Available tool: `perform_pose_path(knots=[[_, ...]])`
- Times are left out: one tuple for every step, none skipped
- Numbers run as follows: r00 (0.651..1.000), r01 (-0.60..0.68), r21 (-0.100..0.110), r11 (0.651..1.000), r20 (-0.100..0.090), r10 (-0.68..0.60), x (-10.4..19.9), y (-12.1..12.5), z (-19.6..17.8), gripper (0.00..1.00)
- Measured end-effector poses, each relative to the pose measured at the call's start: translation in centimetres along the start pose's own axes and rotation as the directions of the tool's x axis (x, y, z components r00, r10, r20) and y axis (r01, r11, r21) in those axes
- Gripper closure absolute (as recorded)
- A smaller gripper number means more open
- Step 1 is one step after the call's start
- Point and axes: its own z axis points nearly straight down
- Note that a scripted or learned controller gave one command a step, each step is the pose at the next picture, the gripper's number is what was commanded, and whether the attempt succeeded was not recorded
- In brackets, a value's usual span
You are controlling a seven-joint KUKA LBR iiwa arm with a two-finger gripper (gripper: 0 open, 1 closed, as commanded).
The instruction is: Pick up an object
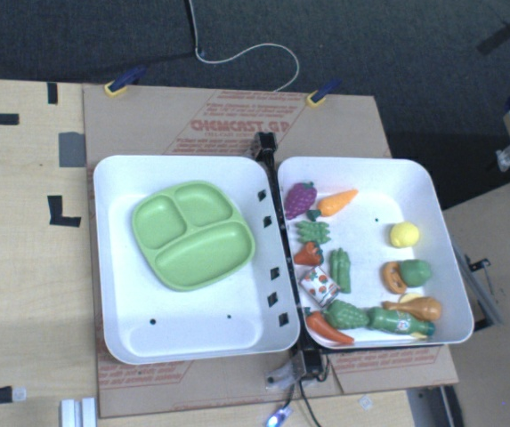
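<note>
Toys: my pick targets, grapes point(300, 197), carrot point(336, 203), lemon point(404, 234) | right bin point(366, 172) | green tray point(193, 234): left bin point(117, 265) | gripper: state I cannot tell

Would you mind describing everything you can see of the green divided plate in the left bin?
The green divided plate is a light green tray of what looks like matte plastic, with rounded corners and three compartments: two small ones on the far side and one long one on the near side. It lies flat and right side up, turned at a slant, on the floor of the left bin, toward its far half. It touches none of the walls.
</note>
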Motion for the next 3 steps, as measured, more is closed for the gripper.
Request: perform_pose_path(knots=[[1.000,0.001,-0.001,1.000,0.001,-0.001,0.0,0.1,-1.0,1.00],[1.000,0.012,0.003,1.000,-0.012,-0.012,16.1,-0.4,0.5,1.00],[1.000,0.012,0.004,1.000,-0.010,-0.012,30.0,-0.4,1.3,1.00]])
